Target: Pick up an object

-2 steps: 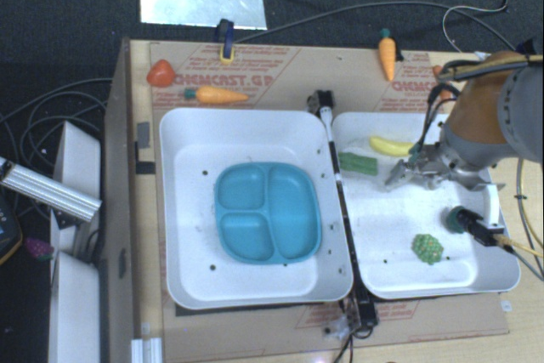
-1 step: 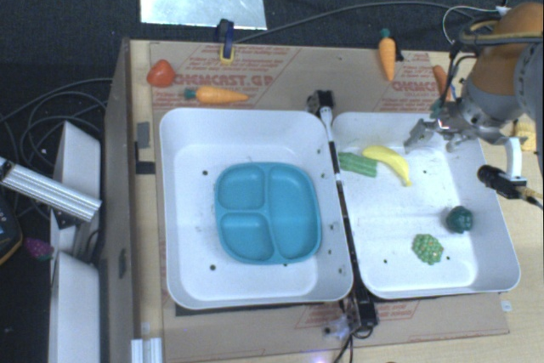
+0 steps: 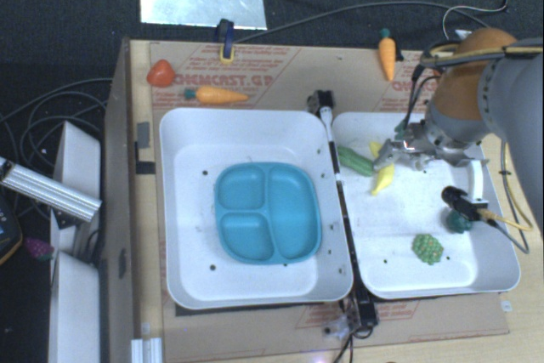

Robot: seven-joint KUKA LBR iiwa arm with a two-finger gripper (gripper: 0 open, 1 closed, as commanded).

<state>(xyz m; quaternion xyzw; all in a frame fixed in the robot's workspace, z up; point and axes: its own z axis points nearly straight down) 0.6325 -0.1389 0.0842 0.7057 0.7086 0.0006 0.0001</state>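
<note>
1. Nearest, in the right shallow white bin (image 3: 501, 268): knobbly green ball (image 3: 427, 247), well apart from the claw; no hazard.
2. Further back, same bin: small yellow tapered plastic piece (image 3: 384, 177), judged the target. Long axis near-left to far-right; narrow end apparently pointing near-left.
3. Just behind: long green plastic vegetable (image 3: 355, 160), close alongside. Risk of nudging or a double grab.
4. Grey two-finger gripper (image 3: 396, 150) over the yellow piece's far end; opening: cannot tell. Off-centre closing likely to squirt it out.

A small yellow banana-like toy (image 3: 384, 177) lay tilted in the right bin's upper left part, just beside a green elongated piece (image 3: 354, 160), well apart from a knobbly green ball (image 3: 427, 247) nearer the front.
</note>
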